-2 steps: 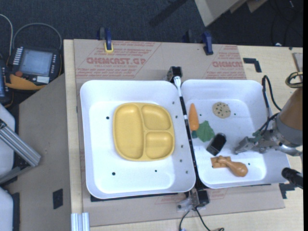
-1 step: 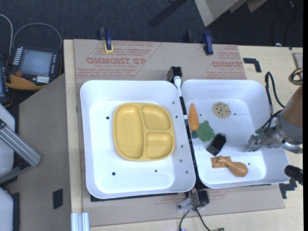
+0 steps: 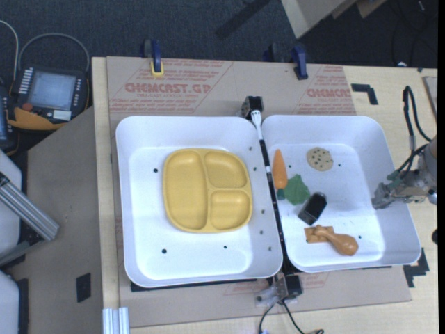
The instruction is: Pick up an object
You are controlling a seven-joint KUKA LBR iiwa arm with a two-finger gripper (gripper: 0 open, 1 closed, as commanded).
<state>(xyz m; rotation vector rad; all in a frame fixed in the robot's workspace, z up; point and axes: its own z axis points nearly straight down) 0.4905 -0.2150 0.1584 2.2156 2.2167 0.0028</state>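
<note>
Grey gripper is hovering at the right bin's three o'clock wall, grip unreadable, needing to reach toward the drumstick at seven o'clock.

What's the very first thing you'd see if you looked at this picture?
The big yellow divided plate grabs the eye, lying in the middle of the left white bin. Next comes the little heap of toy food in the right bin: an orange carrot touching a green leafy piece, a cookie, a black block and a brown drumstick. The gripper sits at that bin's right rim.
</note>
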